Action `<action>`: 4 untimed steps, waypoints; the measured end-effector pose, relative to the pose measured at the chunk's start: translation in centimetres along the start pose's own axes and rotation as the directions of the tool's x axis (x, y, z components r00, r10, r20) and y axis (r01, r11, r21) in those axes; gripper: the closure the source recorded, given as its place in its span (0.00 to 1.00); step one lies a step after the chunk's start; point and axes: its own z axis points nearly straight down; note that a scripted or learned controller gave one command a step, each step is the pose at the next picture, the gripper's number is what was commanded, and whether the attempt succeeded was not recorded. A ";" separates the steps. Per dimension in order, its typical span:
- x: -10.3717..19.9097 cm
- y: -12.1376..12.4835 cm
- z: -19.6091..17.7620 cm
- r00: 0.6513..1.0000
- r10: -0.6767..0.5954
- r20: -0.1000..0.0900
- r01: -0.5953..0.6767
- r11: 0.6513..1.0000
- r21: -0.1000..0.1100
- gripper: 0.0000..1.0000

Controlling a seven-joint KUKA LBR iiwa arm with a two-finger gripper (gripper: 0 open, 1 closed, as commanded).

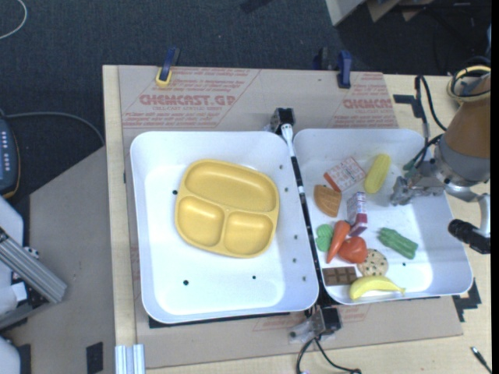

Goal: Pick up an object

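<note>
Overhead, we see the claw (pixel 405 189) low over the right bin (pixel 452 240), near its 2 o'clock corner, with the grey and orange arm (pixel 468 142) coming in from 3 o'clock. We cannot tell how far the claw is open, and we see nothing in it. The nearest pick, in our judgement, is the corn cob (pixel 377 173), just beside the claw toward 10 o'clock, its long axis running roughly 12 to 6 with a slight lean; it looks like smooth, rounded yellow plastic. A green pickle (pixel 398 242), bumpy and stubby, lies toward 6 o'clock from the claw. Farther off at 8 o'clock sit a carrot (pixel 337 239), a tomato (pixel 354 249) and a banana (pixel 374 288). The left bin (pixel 156 232) holds a glossy yellow divided plate (pixel 226 206).
</note>
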 end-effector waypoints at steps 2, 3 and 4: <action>-0.8 0.7 -11.2 1.000 0.001 0.005 0.000 1.000 -0.005 1.00; -0.8 0.8 -13.0 1.000 0.000 0.004 0.000 1.000 -0.002 1.00; 4.6 1.5 -13.6 1.000 -0.003 0.001 0.003 1.000 0.003 1.00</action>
